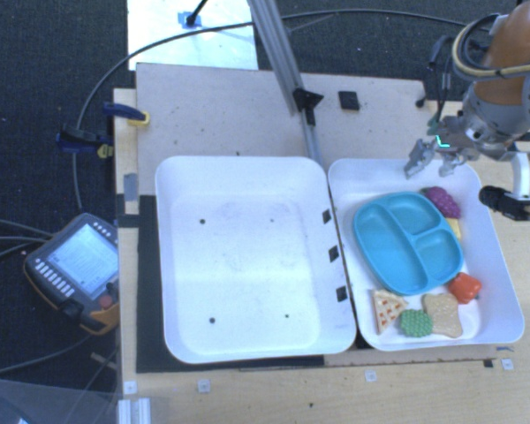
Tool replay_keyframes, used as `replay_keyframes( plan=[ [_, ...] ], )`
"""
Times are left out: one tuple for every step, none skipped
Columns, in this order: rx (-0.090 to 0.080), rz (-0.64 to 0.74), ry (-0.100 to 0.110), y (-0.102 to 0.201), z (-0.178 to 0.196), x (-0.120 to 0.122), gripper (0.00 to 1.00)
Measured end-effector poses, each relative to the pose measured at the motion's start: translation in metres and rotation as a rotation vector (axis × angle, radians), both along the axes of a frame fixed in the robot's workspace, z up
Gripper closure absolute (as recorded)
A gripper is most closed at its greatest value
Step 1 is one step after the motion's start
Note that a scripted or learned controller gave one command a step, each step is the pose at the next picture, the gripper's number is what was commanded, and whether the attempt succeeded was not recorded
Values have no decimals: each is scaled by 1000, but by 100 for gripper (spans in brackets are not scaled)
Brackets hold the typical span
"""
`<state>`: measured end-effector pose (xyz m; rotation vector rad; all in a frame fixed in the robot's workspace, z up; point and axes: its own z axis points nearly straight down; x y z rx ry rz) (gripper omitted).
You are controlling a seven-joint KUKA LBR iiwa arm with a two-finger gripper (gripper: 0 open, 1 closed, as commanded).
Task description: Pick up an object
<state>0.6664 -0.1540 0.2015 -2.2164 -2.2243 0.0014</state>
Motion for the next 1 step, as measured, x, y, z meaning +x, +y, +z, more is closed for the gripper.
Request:
replay_keyframes(
  plan=[
    [-1,1,-3,0,2,1,0]
  ],
)
